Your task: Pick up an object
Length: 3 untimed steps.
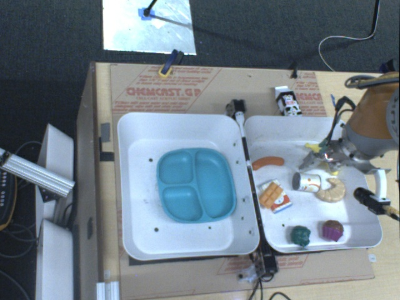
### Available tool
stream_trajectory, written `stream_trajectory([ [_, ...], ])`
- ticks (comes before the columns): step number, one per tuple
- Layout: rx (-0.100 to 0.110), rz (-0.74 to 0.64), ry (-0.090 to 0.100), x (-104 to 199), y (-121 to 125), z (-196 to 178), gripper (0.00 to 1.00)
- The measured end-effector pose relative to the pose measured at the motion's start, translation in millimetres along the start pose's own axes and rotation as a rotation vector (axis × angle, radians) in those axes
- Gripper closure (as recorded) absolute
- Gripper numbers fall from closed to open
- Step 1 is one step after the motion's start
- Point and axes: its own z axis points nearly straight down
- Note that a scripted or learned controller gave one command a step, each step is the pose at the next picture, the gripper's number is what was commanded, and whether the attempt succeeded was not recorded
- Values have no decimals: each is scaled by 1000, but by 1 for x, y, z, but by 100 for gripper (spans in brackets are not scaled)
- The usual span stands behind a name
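The cardboard-topped bench stands on dark carpet; the end effector hangs over the right bin, grip indiscernible.

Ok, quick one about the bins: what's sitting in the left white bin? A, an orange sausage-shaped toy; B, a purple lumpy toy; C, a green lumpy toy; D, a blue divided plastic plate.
D: the blue divided plastic plate lies in the left white bin, while the sausage-shaped, green and purple toys all lie in the right bin.
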Motion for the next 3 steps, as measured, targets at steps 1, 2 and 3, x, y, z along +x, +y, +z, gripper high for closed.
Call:
stream_trajectory([
  [1,17,3,5,-4,64,2,0],
  [2,1,5,-9,-8,23,-28,0],
  [3,-10,3,-12,34,86,-11,0],
])
